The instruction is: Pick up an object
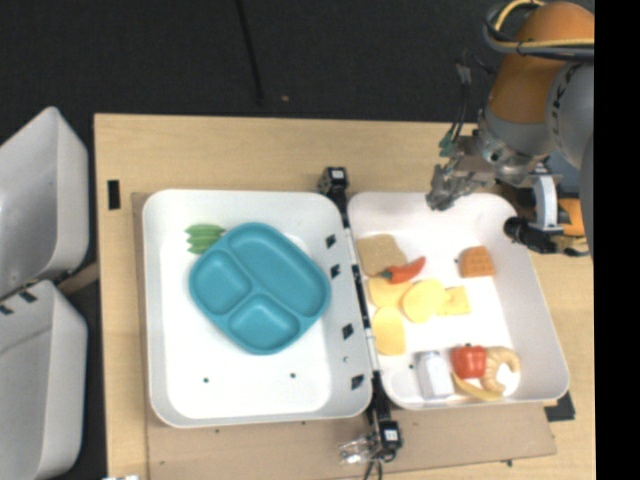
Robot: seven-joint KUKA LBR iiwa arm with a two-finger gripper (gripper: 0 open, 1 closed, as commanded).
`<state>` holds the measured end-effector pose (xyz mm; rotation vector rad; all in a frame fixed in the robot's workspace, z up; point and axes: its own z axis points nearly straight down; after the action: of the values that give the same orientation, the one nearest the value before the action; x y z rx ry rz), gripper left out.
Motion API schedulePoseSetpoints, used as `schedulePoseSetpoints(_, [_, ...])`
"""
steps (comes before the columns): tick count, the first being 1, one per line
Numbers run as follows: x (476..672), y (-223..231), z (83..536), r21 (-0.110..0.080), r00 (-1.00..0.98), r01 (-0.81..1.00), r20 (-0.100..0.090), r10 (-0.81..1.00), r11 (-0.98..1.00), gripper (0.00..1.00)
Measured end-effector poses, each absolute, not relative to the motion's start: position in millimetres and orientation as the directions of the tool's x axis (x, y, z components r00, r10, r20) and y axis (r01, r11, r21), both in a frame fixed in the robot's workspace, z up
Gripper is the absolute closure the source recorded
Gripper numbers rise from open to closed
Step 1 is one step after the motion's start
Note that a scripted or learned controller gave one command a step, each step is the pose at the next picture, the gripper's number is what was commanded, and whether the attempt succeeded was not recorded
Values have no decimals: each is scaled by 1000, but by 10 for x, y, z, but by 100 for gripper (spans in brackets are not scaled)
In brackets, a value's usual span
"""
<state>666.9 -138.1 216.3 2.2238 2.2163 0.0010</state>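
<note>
Judging by how things lie, we put the task at its start: nothing is lifted yet. Our landmark is the right bin (535, 298). The gripper (442, 196) hangs at that bin's far-left corner, just over the rim, and we see nothing between its prongs; whether they stand wide or narrow we cannot tell, since they blur into one dark shape.

All the candidate objects lie inside the right bin, apart from the gripper. Nearest its far-left corner is a brown bread slice (379, 253), with a red pepper (406, 269) touching its near edge. Toward the bin's right wall sits an orange waffle piece (476, 262). Around the bin's middle lie yellow food pieces (422, 301). By the bin's near wall rest a small white block (433, 374) and a red piece on a pale ring (484, 366).

What remains, in our view, is everything: choosing one object, descending, closing and lifting. The bread slice looks the closest pick.
</note>
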Motion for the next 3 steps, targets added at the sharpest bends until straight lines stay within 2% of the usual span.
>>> schedulePoseSetpoints(1, [6681, -1392, 2405, 1, 0, 1000, 0, 1000, 0, 100])
schedulePoseSetpoints(3, [6016, -594, 2537, -5, -6, 1000, 1, 1000, 6, 100])
